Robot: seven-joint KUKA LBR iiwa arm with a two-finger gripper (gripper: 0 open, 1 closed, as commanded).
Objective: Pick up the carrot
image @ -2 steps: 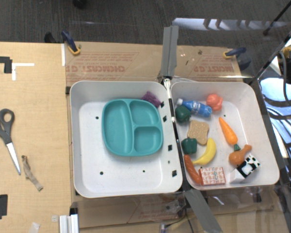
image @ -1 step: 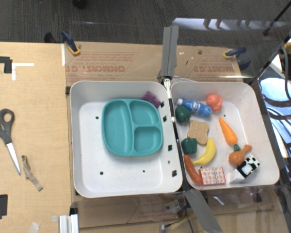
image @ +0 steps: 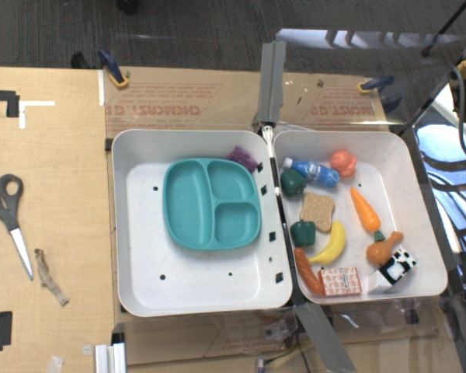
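Seen from the overhead camera: lying in the right bin (image: pixel 416 200), toward its right side, the carrot (image: pixel 364 210), orange, slanted, green end pointing down toward an orange gourd-shaped toy (image: pixel 383 247). Just left of it, apart, a bread slice (image: pixel 317 210) and below that a banana (image: pixel 332 243). Resting in the left bin (image: pixel 132 231), a teal divided plate (image: pixel 213 203). Out on the table (image: pixel 54 169), far left, scissors (image: pixel 8 216).
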